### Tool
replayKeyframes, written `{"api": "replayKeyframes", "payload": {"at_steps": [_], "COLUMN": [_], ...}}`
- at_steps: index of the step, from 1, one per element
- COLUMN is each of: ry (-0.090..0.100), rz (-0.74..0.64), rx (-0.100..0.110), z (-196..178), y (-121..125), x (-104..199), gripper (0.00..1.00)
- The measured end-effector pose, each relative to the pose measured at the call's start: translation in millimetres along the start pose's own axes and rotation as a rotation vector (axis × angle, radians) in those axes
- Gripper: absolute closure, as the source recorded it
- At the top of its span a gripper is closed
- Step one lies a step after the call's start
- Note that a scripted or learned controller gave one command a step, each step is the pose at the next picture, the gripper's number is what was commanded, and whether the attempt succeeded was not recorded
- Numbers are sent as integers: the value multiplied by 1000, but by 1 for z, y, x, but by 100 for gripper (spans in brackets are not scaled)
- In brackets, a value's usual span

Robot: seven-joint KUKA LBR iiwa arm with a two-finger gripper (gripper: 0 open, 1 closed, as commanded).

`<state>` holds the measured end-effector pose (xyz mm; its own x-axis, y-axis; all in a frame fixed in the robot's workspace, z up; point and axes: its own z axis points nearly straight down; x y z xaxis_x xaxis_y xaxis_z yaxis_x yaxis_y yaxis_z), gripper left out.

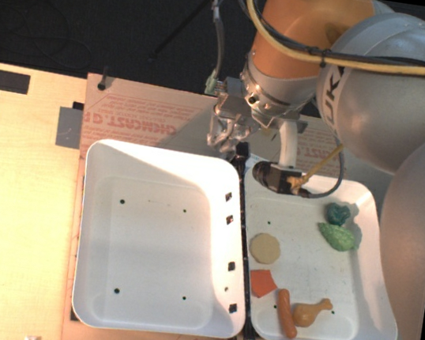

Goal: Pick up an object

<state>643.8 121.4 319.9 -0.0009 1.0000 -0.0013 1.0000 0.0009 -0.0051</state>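
My gripper [226, 137] hangs over the far rim of the bins, close to the divider between them, above the brown board and apart from every object. The right bin [376, 271] holds several small things. A teal lump [338, 214] and a green leafy piece [339, 238] lie near its right wall. A tan round disc [265, 249] and an orange-red square [262, 283] sit close to the divider. An orange sausage-shaped piece [286, 313] and a tan drumstick [312, 311] lie by the near rim.
The left bin [88, 185] stands beside the right one, sharing a black-clipped divider [236, 233]. The arm's large grey body [401, 91] overhangs the right bin's far right. A pale wooden benchtop [6, 212] stretches to the left.
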Motion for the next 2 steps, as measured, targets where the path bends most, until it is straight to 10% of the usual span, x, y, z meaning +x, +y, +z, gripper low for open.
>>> {"api": "replayKeyframes", "payload": {"at_steps": [1,2], "ry": [1,-2], "rz": [1,7], "rx": [-17,10], "z": [-133,-25], "y": [0,-70], "x": [-25,-94], "gripper": [100,100]}}
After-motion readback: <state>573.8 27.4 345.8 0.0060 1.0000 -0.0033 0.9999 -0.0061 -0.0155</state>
